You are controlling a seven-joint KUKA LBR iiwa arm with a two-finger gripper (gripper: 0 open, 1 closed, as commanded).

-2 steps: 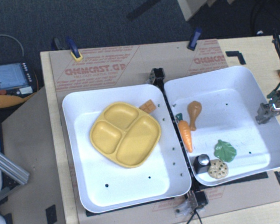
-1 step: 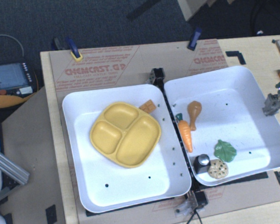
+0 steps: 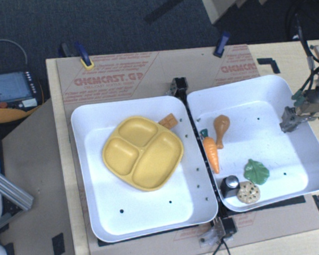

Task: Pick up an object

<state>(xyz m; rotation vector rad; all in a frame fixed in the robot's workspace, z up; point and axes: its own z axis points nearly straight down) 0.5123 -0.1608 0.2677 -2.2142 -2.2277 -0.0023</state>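
Camera view, carrot lengthwise, tip toward near rim, tool grip unclear

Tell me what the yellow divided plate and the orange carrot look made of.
The yellow three-compartment plate looks like moulded plastic, smooth and matte: uniform colour, rounded ridges. The orange carrot with a green tip looks like toy plastic, slightly glossy, with one even colour; rubber is possible.

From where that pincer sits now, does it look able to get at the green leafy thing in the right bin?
Probably yes. The pincer sits at the right bin's far right edge, and bare white floor lies between it and the green leaf. The cookie beside the leaf may crowd a grasp.
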